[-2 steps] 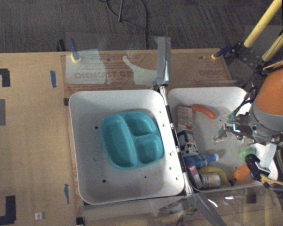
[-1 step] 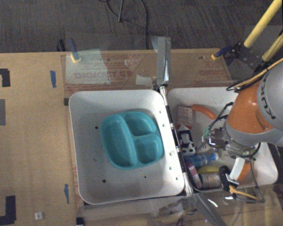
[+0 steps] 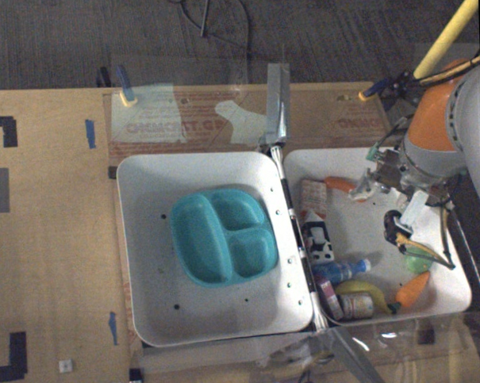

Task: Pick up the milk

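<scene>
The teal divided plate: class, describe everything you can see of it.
The teal divided plate looks like moulded plastic, a rounded rectangle with three compartments: one long section on its left and two smaller ones on its right. It lies flat and slightly turned in the middle of the left white bin, touching only the bin floor, with nothing in it.

The bench (image 3: 52, 258) looks like pale, matt wood or plywood with blue tape scraps stuck on. Both white bins (image 3: 150, 310) read as smooth moulded plastic with a faint sheen. Inside the left bin, the teal tray (image 3: 224, 235) is plastic too, smooth and semi-matt. Right of the tray, the milk (image 3: 318, 239) looks like printed carton, though it is blurred. The arm (image 3: 444, 130) has a satin orange and grey shell.
</scene>
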You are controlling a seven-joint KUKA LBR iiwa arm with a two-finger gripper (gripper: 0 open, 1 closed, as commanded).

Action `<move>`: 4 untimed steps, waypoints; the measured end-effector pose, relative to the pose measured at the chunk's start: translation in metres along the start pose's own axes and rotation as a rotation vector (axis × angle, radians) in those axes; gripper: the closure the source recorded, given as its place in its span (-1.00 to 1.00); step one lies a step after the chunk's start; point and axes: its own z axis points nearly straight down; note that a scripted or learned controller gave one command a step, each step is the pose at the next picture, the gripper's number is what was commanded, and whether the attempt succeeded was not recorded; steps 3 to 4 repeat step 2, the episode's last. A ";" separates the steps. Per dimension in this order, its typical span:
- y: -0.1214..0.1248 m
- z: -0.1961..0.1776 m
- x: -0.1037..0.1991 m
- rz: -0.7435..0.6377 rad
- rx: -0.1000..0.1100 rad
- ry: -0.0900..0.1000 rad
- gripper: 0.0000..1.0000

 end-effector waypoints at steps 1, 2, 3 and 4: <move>-0.079 0.038 0.022 -0.032 -0.006 0.001 -1.00; -0.008 -0.058 0.091 0.292 0.002 -0.001 -1.00; -0.008 -0.058 0.091 0.292 0.002 -0.001 -1.00; -0.008 -0.058 0.091 0.292 0.002 -0.001 -1.00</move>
